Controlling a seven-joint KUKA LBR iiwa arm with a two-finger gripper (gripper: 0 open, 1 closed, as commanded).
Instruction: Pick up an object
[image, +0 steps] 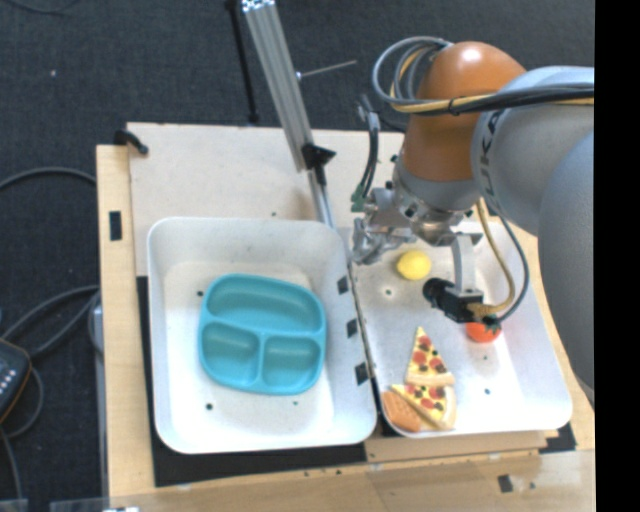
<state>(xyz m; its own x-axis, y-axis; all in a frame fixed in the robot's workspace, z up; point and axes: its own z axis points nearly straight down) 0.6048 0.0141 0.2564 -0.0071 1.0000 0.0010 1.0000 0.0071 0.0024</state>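
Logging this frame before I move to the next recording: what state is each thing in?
Blue divided plate: lying flat in the left bin, its compartments bare.
Yellow ball: resting on the right bin floor, beside the hand.
Pizza slice: lying flat, tip pointing away from the near edge.
Second pizza piece: flat at the near edge, touching the slice.
Red object: on the floor, partly hidden by a black part.
Hand: low over the right bin's far left corner, grip unclear.
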